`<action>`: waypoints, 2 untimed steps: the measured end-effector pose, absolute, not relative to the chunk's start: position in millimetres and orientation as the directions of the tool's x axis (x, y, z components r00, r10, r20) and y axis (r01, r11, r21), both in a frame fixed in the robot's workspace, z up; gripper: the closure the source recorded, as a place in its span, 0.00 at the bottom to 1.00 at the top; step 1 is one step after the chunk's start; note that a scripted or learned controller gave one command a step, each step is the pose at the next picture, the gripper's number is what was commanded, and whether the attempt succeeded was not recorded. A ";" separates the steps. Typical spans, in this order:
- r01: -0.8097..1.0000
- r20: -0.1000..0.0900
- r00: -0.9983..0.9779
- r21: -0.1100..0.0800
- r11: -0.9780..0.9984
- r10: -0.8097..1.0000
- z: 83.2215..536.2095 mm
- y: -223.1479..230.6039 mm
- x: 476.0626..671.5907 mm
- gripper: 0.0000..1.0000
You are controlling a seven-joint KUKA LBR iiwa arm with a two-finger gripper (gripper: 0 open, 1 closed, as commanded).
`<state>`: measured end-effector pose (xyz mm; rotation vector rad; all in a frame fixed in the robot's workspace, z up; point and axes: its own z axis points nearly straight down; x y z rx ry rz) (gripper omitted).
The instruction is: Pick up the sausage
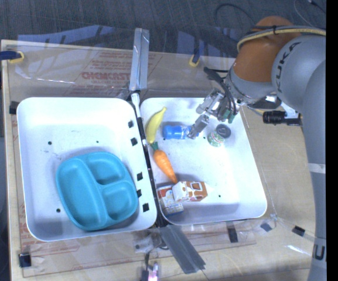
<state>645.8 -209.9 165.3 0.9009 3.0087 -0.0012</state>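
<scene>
We cannot tell which of the things in the right-hand shallow white plastic bin [248, 157] is the sausage, so we cannot place it against the metal two-finger gripper [197, 127]. The gripper's tip sits low over that bin's far half, at the right end of a small blue cylindrical container [173, 132] lying on its side. Whether it touches it, and whether it is wide or narrow, we cannot tell.

Just right of the gripper stands a small round tin with a greenish label [218, 136]. A curved yellow banana [154, 124] lies by the bin's left wall, with a tapered orange carrot [166, 164] nearer us and a brown-and-white carton [181, 194] on its side nearest.

The left-hand white bin [69, 122] holds a smooth turquoise compartment tray [95, 189].

The grey arm with its orange band [262, 57] reaches in from the right, wrist angled down and leftward.
</scene>
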 end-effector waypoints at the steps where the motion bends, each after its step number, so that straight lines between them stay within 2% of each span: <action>1: 0.509 0.002 -0.861 -0.001 0.861 0.509 137.0 -211.1 534.1 0.00; 2: 0.367 0.001 -0.930 0.000 0.930 0.367 110.2 -210.9 596.8 0.00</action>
